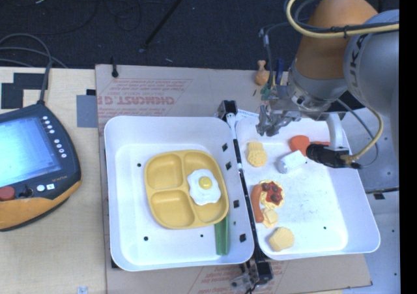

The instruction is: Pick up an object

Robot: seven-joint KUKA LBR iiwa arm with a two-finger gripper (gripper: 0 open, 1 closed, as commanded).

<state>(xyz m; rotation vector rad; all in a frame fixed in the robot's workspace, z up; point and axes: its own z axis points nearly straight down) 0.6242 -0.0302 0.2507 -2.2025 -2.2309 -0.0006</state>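
Scene: bench (163,94) bearing two white bins side by side, seen from above at a slant.
Arm: grey, with an orange band, entering from 3 o'clock and reaching over the right bin (355,221).
Gripper (268,128): hangs at the right bin's 11 o'clock corner, nothing visible between it and the bin floor; whether released or clenched cannot be told at this angle.
Left bin (124,221): yellow tray (166,205) with a fried egg (204,186) on its 3 o'clock side; green stick (222,237) lying along the bin's right wall, toward 5 o'clock.
Right bin, candidates: corn piece (257,154) just below the gripper, toward 6 o'clock from it; white block (292,161) and orange piece (300,142) toward 4 o'clock from the gripper; red-topped piece (270,193) at bin centre-left; yellow chunk (281,239) near the 6 o'clock wall.
Task object: none yet chosen by contact; all pieces lie loose on the bin floors.
Step in hand: judged as approach, with the gripper poised above the bin before any grasp.
Next move: probably a descent onto the nearest piece, the corn; this calls for a small shift toward 6 o'clock, centring over it, and a straight lowering that keeps off the bin wall.
Risk: the corn lies near the divide between the bins, so a skewed descent may nudge it aside.
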